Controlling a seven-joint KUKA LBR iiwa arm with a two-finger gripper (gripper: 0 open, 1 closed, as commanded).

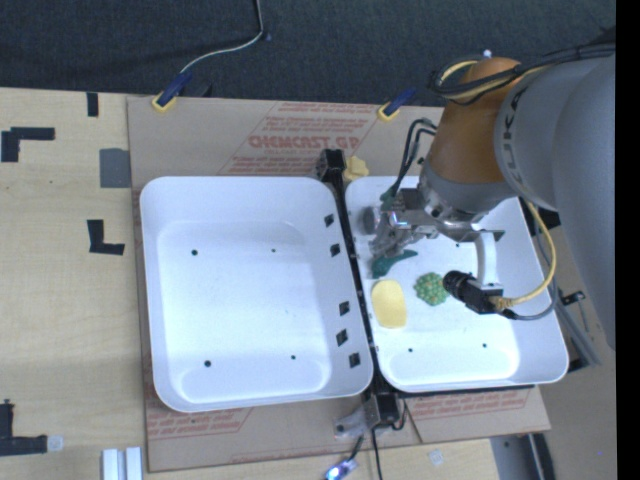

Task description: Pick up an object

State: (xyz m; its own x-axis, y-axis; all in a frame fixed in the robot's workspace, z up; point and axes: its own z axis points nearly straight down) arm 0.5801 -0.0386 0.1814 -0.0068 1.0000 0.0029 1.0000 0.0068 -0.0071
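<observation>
We judge the pick not yet made: our arm (520,138) reaches into the right bin (520,363) with the tool (392,230) low by the divider, just above a teal object (393,259), though we cannot tell whether it is gripping anything. A yellow object (389,303) and a green knobbly ball (430,288) lie loose nearby, crowding the spot, while the left bin (240,288) sits beside it.

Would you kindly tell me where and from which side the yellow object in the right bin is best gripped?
Probably across the narrow middle of the yellow object, coming straight down. It lies flat and elongated, and the bin wall crowds its left side.
</observation>
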